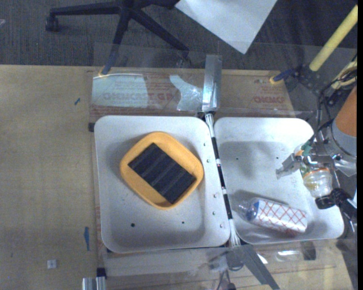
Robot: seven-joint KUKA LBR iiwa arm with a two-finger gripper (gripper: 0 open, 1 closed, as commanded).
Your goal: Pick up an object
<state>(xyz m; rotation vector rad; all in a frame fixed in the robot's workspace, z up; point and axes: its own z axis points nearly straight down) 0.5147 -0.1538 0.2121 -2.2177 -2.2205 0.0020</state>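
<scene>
A yellow dish (pixel 161 170) with a dark ribbed insert lies in the left bin (pixel 113 226). In the right bin (pixel 255 136), a tube (pixel 272 214) with a red lattice print lies near the front wall. The gripper (pixel 311 164) hangs over that bin's right edge.

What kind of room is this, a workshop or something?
Probably a robotics lab or test cell. Two white bins sit side by side on a plywood bench, a robot arm reaches in, and an office chair base stands on carpet behind.

Dish (pixel 161 178) left bin, tube (pixel 275 214) right.
</scene>
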